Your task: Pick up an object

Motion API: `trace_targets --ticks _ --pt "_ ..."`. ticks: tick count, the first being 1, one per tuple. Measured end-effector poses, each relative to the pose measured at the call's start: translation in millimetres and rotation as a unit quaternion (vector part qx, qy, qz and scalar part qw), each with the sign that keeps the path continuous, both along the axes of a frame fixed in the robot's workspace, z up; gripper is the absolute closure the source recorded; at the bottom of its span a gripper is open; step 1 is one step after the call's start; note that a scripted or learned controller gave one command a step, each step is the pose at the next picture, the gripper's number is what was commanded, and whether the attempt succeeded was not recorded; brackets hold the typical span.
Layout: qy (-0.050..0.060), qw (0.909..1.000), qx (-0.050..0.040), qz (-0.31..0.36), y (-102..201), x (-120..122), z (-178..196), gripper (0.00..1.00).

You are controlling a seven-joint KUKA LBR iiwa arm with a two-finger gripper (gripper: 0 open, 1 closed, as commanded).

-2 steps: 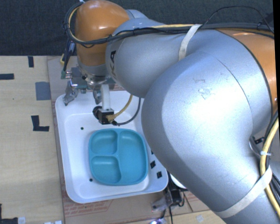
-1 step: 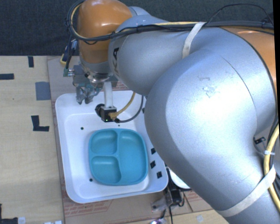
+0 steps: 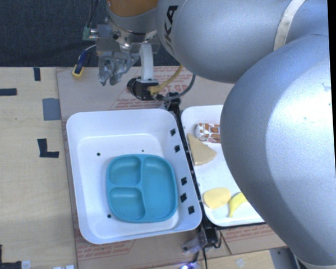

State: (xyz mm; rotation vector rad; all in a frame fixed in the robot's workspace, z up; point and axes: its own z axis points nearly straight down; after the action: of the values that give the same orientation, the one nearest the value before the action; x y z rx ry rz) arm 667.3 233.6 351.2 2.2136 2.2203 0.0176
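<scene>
Objects for picking lie in the right bin [image 3: 211, 109], at 3 o'clock: a tan wedge [image 3: 201, 152], a yellow piece [image 3: 217, 198], a banana [image 3: 237, 203] and a brown patterned item [image 3: 208, 132]. Cardboard covers the wooden bench [image 3: 24, 183]. At 6 o'clock, the left bin [image 3: 79, 164] holds a smooth teal plate [image 3: 141, 189] with 3 compartments. At 12 o'clock the gripper [image 3: 113, 72] hangs beyond the bins, holding nothing; whether its fingers are spread I cannot tell.
</scene>
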Motion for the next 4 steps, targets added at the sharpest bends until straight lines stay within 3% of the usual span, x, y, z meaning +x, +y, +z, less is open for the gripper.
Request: trace_targets --ticks 1,2,3,4 --pt "0.0 1.0 0.0 0.001 0.7 1.9 151.1 1.0" --pt "0.015 0.9999 -0.0051 0.0 -1.6 -66.1 52.9 1.0" --pt "0.003 1.0 -0.0022 -0.001 -0.9 4.4 151.3 1.0" --pt "0.018 0.9998 -0.006 0.0 -1.9 -90.4 14.4 1.0"
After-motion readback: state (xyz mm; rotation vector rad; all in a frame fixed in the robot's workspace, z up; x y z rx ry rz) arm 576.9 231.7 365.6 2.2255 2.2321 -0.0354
